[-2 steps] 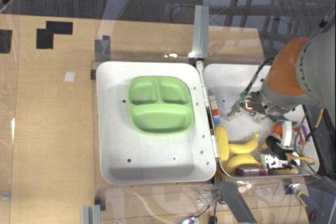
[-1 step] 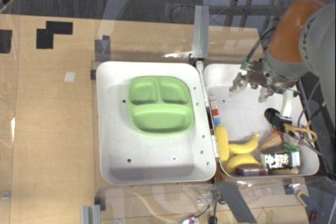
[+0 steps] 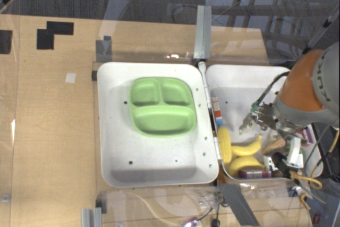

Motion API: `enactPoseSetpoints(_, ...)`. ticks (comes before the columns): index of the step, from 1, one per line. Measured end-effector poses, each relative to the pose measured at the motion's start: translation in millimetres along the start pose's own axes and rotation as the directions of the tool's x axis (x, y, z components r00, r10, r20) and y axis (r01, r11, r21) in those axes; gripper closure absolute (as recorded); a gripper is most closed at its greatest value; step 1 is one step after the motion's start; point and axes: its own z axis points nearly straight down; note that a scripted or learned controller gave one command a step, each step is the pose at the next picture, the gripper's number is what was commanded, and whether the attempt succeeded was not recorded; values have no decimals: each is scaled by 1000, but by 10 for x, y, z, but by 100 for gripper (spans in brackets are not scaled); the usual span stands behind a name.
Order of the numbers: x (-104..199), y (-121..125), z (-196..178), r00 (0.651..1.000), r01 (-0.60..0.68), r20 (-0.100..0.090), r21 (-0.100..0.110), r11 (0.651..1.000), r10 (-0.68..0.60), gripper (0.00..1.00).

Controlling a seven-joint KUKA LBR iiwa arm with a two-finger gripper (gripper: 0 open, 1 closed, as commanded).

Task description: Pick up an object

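My gripper [image 3: 251, 120] hangs low over the middle of the right bin [image 3: 234, 85], on the grey arm with its orange band [image 3: 300, 87] reaching in from the right. Just below it lie a banana [image 3: 248, 149] and, to its left, a yellow corn cob [image 3: 224, 143]. A second yellow piece [image 3: 245, 164] and a dark red item [image 3: 256, 173] rest at the bin's front wall. A tan piece [image 3: 274, 144] sits under the wrist. Nothing shows as held by the gripper.
The left bin [image 3: 114, 162] holds a green divided plate [image 3: 161, 104]. A thin pen-like object [image 3: 215, 110] lies along the divider between the bins. Cables and a purple item [image 3: 307, 135] crowd the right bin's right side under the arm.
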Motion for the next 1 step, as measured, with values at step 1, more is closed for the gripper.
enactPoseSetpoints(1, -283, -131, 220, 998, 56, -6, -16, 998, -56, 0)
